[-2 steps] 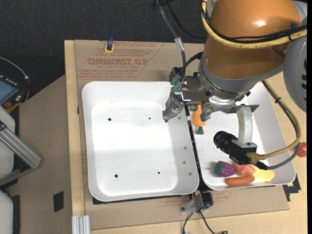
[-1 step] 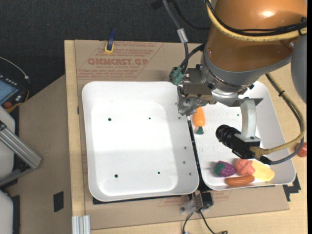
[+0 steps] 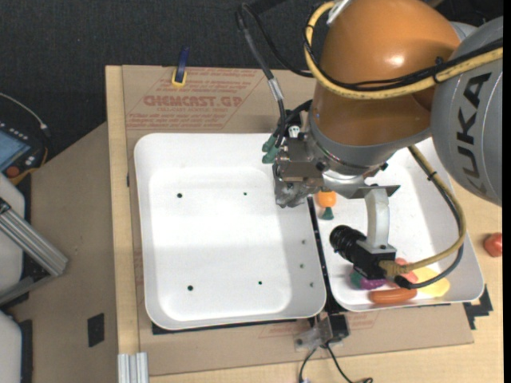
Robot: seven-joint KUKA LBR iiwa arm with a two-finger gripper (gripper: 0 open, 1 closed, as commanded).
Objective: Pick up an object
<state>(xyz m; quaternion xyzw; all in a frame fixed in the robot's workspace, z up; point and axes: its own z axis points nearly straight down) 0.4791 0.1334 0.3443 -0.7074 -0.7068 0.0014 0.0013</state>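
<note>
gripper (image 3: 292, 188) low at the left bin's (image 3: 160, 214) right edge, finger state can't tell; orange piece (image 3: 326, 200) just beside it in the right bin (image 3: 463, 274)

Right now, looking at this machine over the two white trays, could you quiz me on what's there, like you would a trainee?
1. True or false: the gripper sits near the divide between the left bin and the right bin.
2. Which bin holds the cluster of small objects? A) left B) right
3. What colour is the long object at the right bin's near edge?

Key: 1 true. 2 B. 3 orange-red.
</note>
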